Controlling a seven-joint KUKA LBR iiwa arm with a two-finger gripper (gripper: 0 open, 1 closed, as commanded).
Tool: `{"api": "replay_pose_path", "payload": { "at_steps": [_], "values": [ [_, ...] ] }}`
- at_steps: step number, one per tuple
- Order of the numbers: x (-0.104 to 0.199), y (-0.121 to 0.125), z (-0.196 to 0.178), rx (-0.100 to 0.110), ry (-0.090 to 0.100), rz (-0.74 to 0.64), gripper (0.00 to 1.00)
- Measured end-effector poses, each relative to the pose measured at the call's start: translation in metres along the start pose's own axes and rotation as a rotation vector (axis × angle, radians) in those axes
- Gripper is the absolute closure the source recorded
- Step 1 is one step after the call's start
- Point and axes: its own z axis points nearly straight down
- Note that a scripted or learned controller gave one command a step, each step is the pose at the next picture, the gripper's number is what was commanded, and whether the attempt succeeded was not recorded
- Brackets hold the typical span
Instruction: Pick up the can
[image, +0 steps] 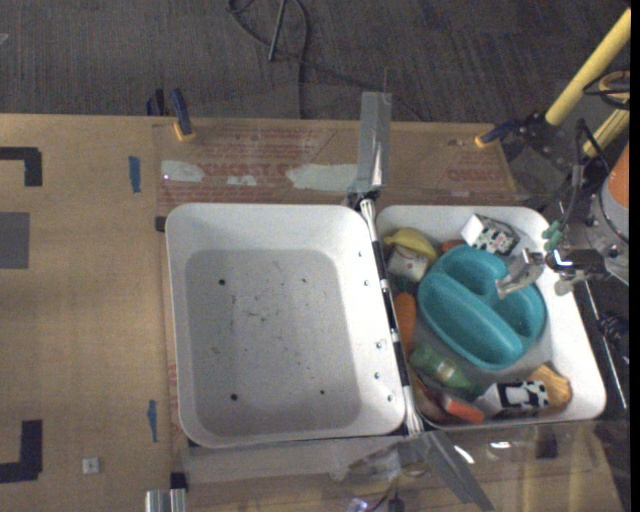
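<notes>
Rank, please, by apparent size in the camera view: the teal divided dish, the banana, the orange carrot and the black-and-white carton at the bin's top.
1. teal divided dish, by far the largest
2. orange carrot
3. banana and black-and-white carton: alike, both partly hidden, so unranked

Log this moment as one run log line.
end effector: over teal divided dish, right bin | can: at bin's left wall, ungrasped | left bin: no items

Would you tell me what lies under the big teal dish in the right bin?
The teal dish rests on a heap of toys: a green piece and an orange carrot-like piece stick out at its edges. Whatever lies beneath its middle is covered, so the can cannot be made out there.
</notes>
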Motion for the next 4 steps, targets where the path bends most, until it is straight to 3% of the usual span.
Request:
{"api": "replay_pose_path", "payload": {
  "at_steps": [1,2,3,4],
  "values": [
    [-0.035,0.018,0.095,0.000,0.000,0.128,0.00],
    [-0.073,0.010,0.173,0.000,0.000,0.133,0.00],
    [-0.074,0.007,0.165,0.006,0.000,0.137,1.00],
    [-0.074,0.009,0.163,0.002,0.000,0.137,0.00]
  ]
}}
